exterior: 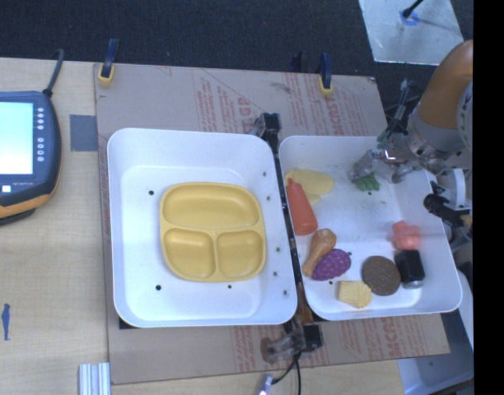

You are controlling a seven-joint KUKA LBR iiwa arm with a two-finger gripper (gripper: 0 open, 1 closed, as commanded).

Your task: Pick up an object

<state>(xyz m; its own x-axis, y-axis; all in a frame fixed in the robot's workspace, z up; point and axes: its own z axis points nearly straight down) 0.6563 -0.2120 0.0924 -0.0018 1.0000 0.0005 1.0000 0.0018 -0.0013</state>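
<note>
My gripper [367,169] reaches in from the right over the back of the right bin [437,303]. Its tip is directly over a small green toy [368,184] that lies on the bin floor. Whether they touch I cannot make out. Other toys lie in the same bin: a pale yellow piece [314,183], an orange carrot [301,206], a tan cone-shaped piece [319,247], purple grapes [333,264], a yellow wedge [354,294], a brown round cookie [380,275], a black cylinder [410,268] and a pink piece [406,235].
The left bin [133,220] holds a yellow divided plate [212,230]. A teach pendant [17,151] lies on the bench at far left. Clamps [106,71] pin the cardboard under the bins. The arm's orange band [445,85] is at the right edge.
</note>
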